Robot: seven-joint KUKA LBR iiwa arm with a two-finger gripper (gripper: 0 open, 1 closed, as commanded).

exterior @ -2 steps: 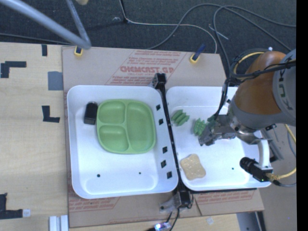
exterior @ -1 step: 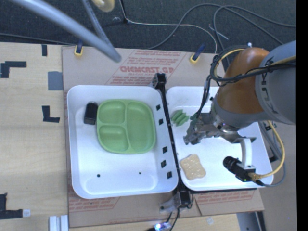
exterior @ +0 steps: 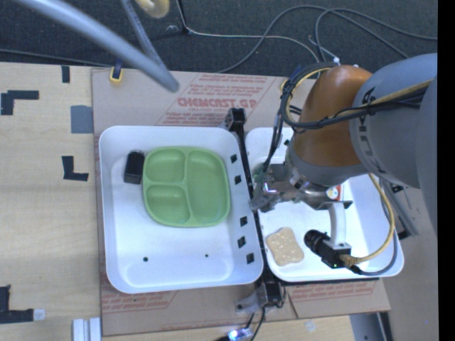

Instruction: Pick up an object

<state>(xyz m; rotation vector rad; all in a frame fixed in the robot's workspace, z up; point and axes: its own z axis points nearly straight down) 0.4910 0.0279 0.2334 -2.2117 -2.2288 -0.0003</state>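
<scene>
1. Looming closest to the lens, your arm (exterior: 355, 130) hangs low over the right bin (exterior: 377, 261), its gripper (exterior: 274, 190) near the divider.
2. Nothing is visibly lifted, so you should judge the pick not yet done.
3. Your nearest candidate, a pale, rough biscuit-like piece (exterior: 285, 246), lies flat in the right bin just below the gripper.
4. A green plate (exterior: 186, 187) and a black block (exterior: 134, 167) lie in the left bin (exterior: 121, 261).
</scene>
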